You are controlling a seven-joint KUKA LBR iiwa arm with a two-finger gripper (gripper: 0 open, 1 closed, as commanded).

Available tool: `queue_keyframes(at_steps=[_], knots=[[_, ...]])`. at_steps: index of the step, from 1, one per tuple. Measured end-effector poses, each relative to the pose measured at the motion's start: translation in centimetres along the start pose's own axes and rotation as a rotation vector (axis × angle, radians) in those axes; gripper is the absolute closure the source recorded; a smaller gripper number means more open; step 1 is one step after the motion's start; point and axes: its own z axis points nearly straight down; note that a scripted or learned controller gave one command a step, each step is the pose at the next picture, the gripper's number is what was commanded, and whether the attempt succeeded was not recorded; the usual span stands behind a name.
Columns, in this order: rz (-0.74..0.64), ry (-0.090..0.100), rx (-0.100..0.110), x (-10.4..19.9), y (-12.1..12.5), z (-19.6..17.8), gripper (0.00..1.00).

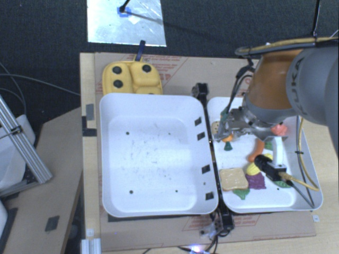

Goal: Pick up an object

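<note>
In the right bin [288, 197], close to its left wall, my tool [228, 131] hangs low over a small orange piece [228, 138] and a green bit [228, 146]. Apart or together, I can't tell from here. Nearer the front lie a toy bread slice [233, 179], a purple lump [257, 181] and an orange stick [256, 150]. The arm [318, 94] carries grey lettering, and I can read "KU". The red print on the cardboard [212, 67] is too small to read.

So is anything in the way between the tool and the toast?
Just a small green piece lies in the bin between the tool and the toast. Nothing else visible clearly blocks the way.
</note>
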Motion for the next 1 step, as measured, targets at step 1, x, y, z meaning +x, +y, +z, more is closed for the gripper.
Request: queue_keyframes(at_steps=[1], knots=[[0.0,-0.002,-0.002,5.92,3.48,-3.88,1.0]])
